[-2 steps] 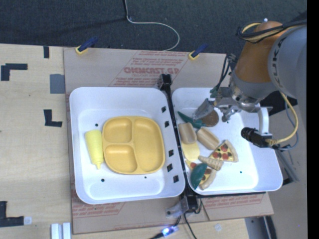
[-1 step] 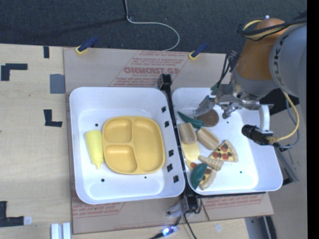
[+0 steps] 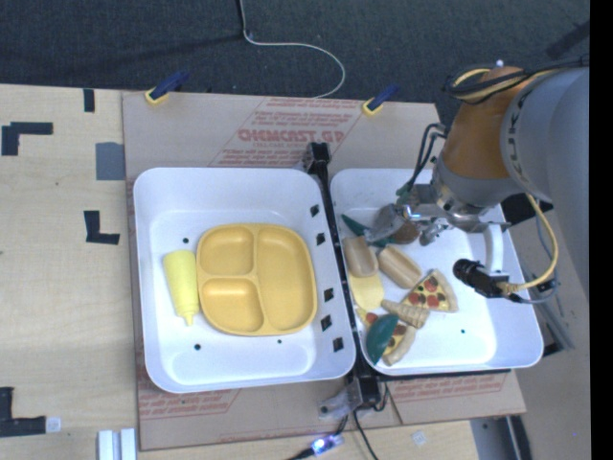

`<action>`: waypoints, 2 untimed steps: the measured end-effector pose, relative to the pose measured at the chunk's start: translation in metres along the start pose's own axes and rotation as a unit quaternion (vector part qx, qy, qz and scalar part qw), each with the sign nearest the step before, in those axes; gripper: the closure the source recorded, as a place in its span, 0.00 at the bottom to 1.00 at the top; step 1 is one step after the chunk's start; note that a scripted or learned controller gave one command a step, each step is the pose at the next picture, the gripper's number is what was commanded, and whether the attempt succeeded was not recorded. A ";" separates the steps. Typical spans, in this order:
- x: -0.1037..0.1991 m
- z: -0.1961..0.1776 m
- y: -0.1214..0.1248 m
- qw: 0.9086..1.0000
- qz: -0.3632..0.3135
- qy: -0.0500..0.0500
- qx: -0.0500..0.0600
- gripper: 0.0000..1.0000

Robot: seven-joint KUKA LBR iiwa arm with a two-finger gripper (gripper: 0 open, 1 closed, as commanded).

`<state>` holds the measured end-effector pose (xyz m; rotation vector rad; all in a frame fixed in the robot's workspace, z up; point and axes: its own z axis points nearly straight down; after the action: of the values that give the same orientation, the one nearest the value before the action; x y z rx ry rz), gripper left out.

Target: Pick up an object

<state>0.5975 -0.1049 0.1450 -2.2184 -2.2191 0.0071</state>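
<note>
**End effector low over the right bin, toy food just below-left**

Here we are above the bench, and the grey arm [image 3: 522, 137] is reaching in from the right, wrist bent down into the right bin [image 3: 508, 348]. The end effector [image 3: 407, 220] sits low near the bin's upper left area, and from this angle I cannot tell whether it is open or closed; nothing can be seen gripped.

The pickings lie in a cluster toward the lower left of it. Nearest is a tan bread-like piece [image 3: 398, 265], its long axis running diagonally from upper left to lower right, just beside the tool. Left of that, another tan piece [image 3: 358, 255] lies against the divider, with a pale yellow slice [image 3: 365, 292] under it. Further down sit a pizza slice [image 3: 431, 293] and a teal-and-tan item [image 3: 386, 334].

My read: the bread-like piece is the likely target, a short move down and left. The crowding is the hazard, pieces touching one another.

The left bin [image 3: 163, 353] holds a yellow divided plate [image 3: 257, 278] and a yellow bottle [image 3: 181, 284], well apart from the action.
</note>
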 end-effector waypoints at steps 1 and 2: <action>0.000 0.061 0.003 1.000 0.000 -0.001 -0.004 0.00; 0.000 0.058 0.004 1.000 0.000 0.000 -0.005 0.00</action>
<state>0.6011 -0.1054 0.0867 -2.2233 -2.2243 -0.0024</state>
